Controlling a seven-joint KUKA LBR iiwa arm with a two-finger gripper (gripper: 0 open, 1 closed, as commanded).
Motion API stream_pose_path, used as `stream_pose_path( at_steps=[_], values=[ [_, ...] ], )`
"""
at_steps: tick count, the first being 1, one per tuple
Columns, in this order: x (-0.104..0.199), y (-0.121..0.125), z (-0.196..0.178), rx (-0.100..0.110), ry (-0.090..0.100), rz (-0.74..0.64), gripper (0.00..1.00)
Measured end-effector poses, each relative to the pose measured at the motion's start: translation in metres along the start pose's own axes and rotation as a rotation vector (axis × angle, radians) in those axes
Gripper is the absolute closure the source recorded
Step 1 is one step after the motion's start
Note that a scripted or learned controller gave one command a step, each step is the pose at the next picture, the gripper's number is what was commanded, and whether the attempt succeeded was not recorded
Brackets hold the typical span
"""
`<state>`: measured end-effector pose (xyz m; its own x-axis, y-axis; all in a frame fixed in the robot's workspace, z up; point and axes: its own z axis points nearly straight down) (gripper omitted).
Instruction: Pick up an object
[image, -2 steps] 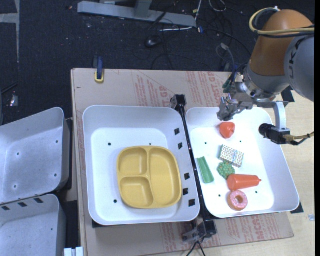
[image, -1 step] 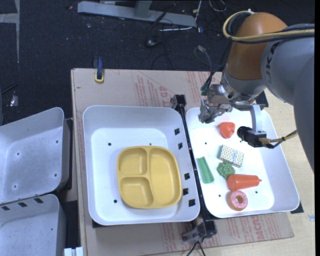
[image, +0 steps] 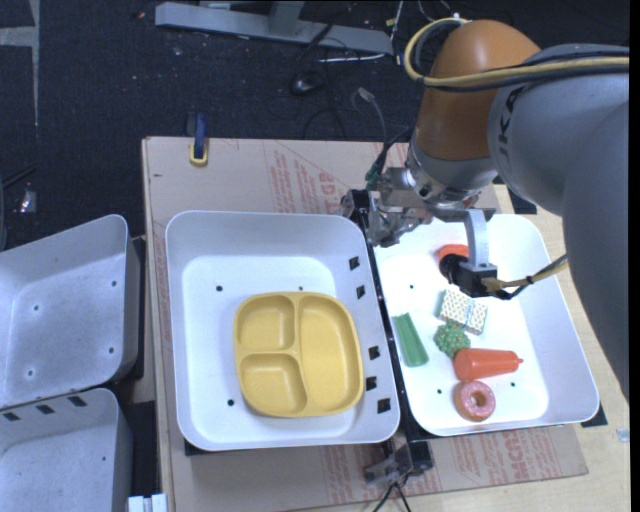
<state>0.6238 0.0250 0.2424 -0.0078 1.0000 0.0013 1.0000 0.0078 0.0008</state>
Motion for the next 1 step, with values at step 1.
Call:
stream_pose_path(
  at_steps=[1],
  values=[
    [0.0483, 0.0042, 0.0034, 0.000, 0.000, 0.000, 1.00]
  ],
)
